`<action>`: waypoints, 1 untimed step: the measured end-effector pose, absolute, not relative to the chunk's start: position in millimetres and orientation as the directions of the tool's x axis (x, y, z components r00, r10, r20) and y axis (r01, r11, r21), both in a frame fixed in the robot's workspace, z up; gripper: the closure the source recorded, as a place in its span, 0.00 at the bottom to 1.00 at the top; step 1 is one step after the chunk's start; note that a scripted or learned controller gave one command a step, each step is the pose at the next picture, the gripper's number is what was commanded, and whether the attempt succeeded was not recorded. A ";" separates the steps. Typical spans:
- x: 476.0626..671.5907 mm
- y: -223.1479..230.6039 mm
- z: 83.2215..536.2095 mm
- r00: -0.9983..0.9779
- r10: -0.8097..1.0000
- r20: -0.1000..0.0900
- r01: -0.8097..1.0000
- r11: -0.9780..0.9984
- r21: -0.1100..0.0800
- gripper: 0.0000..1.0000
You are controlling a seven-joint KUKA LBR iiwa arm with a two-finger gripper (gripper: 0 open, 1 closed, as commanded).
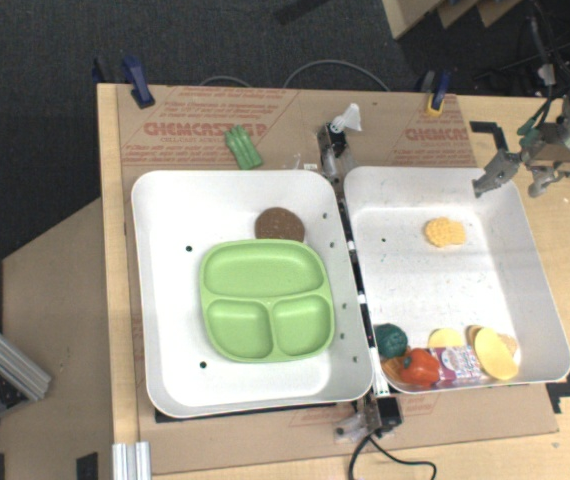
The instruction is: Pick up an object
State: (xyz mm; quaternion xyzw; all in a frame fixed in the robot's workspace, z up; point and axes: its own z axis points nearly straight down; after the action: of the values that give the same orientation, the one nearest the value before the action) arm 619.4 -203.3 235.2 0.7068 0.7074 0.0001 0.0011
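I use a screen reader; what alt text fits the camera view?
The tool hovers at the right bin's far right corner, holding nothing. A yellow piece lies alone there, toys cluster near its front; the left bin holds a green tray.

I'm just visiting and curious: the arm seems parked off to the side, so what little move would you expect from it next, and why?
Probably a short swing left and forward, to bring the gripper over the yellow piece. The gripper sits at the right bin's far right corner with nothing under it, and that piece lies alone on bare floor, while the other items crowd the near edge.
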 end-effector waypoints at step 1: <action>640.5 -188.1 161.1 -0.002 1.000 0.002 1.000 0.002 -0.006 0.00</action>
State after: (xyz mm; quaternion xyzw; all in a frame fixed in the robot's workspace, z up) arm 640.5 -188.1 161.1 0.7063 0.7079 -0.0013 -0.0027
